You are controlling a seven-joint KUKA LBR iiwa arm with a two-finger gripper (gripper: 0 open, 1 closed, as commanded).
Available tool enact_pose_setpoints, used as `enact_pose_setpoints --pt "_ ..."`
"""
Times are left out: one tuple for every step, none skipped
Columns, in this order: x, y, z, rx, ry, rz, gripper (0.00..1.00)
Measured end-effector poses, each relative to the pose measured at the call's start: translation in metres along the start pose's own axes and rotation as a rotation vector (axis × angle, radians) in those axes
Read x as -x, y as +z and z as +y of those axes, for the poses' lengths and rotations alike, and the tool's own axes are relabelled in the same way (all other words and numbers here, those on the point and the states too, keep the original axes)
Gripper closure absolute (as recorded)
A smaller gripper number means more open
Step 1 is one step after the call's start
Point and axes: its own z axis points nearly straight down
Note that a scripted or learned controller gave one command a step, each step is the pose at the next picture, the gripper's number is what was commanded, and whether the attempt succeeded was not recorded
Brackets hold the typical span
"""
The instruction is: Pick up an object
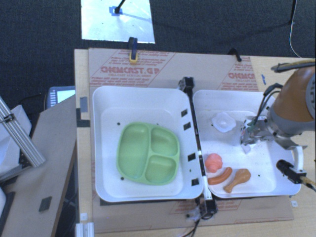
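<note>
Seemed the approach step, nothing gripped: tool (248, 138), finger state impossible to tell, low in the right bin (276, 181) beside the clear cup (223, 122) at nine o'clock; next called for settling onto that or the drumstick (237, 179) at six o'clock.

A dark blue carpeted floor (222, 14) surrounds the light wooden bench (81, 73). A shiny square metal plate (116, 16) lies on the floor behind it.
</note>
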Motion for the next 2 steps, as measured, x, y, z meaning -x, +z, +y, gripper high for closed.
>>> enact_pose_setpoints --pt "-0.003 -0.047 -0.004 -0.02 -0.005 0.012 1.0" --pt "0.003 -0.093 0.004 -0.019 -0.005 0.011 1.0"
